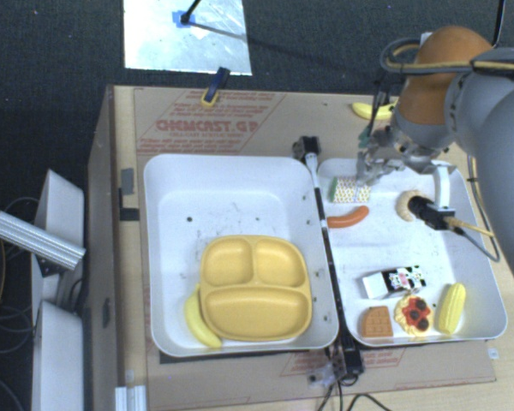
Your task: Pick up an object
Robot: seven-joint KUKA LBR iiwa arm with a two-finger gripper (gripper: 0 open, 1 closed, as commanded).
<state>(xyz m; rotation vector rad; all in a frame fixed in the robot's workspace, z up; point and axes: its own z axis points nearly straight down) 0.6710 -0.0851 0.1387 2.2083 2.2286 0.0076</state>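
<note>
Cracker, pizza toy and corn cob sat along the right bin near edge, around 5 o'clock. Black-and-white carton lay just beyond them. Yellow divided plate filled the left bin near half, banana touching its 7 o'clock edge. Further back: red sausage, then a green-and-white block at the right bin's 11 o'clock corner. Gripper hovered just beside that block; can't tell its finger state, nothing seen held.
</note>
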